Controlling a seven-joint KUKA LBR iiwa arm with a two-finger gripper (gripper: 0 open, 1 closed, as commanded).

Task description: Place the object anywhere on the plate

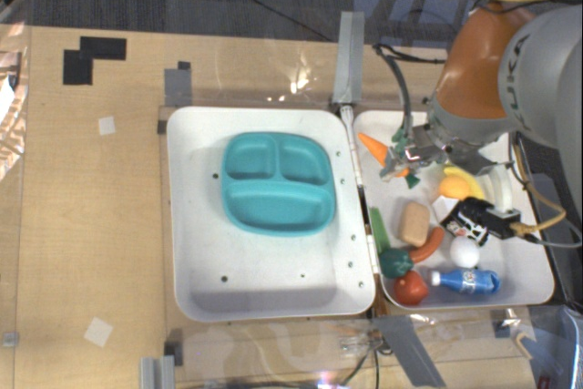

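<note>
- The job called for one of the toys to end up on the plate (276,184), a teal plate with three sections that lay alone in the left bin (196,223), its sections bare.
- Which toy was meant I could not say; all of them lay in the right bin (544,273), none yet on the plate.
- Nearest the tool was a carrot (372,146), lying tilted near the wall between the bins, just beside the tool's tips.
- A yellow lemon (460,187) sat just right of the tool, with a tan piece of bread (414,222) below it and a sausage (428,244) touching the bread's lower edge.
- Lower still were a green vegetable (392,258), a red tomato (411,287), a white ball (465,254), a blue bottle (466,281) lying on its side and a black-and-white piece (471,221).
- The heap looked loosely tumbled, as if tipped in for picking.
- The tool (407,161) hung low over the right bin's upper left part; whether it was spread or closed, or held anything, I could not tell.
- The arm (519,59) came in from the right, its orange band (474,59) above the wrist, bent steeply down into the bin, which I took for a reach at the carrot.
</note>
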